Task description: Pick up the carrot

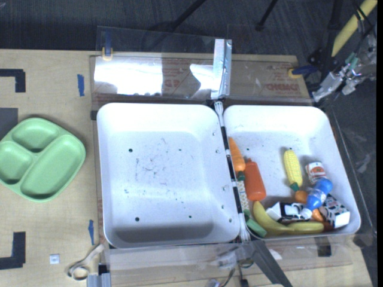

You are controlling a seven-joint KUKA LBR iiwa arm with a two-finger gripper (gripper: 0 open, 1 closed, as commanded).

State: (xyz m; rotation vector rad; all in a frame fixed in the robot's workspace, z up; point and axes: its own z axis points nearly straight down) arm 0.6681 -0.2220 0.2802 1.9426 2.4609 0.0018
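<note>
Dark carpeted floor (60, 11) across the top, crossed by black stand legs (197, 8). Below it, a pale wooden bench (42, 232) marked with black corner tape and short blue tape strips. On the bench, two shallow white bins side by side: left bin (161, 172) bare white inside, flecked with faint scuffs; right bin (269, 127) crowded along its near half. Behind the left bin, a clear plastic panel (155, 67) catching glare. At the bench's left edge, a green divided plate (40, 159).

In the right bin, from bigger to smaller: yellow banana (284, 225) along the near wall, orange bottle (255, 181) near the dividing wall, corn cob (292, 167) toward the middle, blue bottle (318, 193), black-and-white toy (292, 210), small can (316, 171).

Carrot (237, 154) lying against the right bin's left wall, its near end touching or just beside the orange bottle.

Gripper (344, 79) blurred at the upper right, outside the right bin's far corner, well apart from the carrot. Cannot tell whether clenched or released; nothing seen in its grasp.
</note>
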